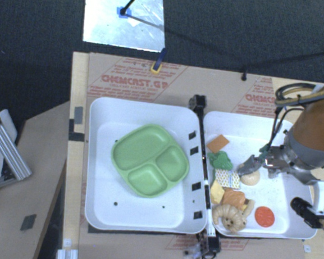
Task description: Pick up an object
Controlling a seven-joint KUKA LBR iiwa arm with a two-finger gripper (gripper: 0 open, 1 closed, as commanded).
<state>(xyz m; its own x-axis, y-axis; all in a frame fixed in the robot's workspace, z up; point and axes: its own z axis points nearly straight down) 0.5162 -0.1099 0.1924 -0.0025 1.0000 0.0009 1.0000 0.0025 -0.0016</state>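
Observation:
The right bin point(288, 230) holds several toy foods. They include an orange wedge point(218, 143), a green broccoli piece point(221, 159), a checkered block point(227, 178), a yellow cheese piece point(217, 191), an orange chunk point(234, 197), a tan shrimp-like piece point(230, 217) and a red disc point(265, 216). A beige round piece point(250, 178) lies mid-bin. My gripper point(253, 164) hangs low over the bin, its tip just above and left of the beige piece and close to the broccoli. Nothing visibly hangs from it.
The left bin point(96, 205) carries a green divided plate point(150, 159). A black divider with clips point(202, 158) runs between the bins. The arm's grey wrist and orange band point(314, 131) overhang the right bin's far right side. A foil sheet point(126, 14) lies beyond the bench.

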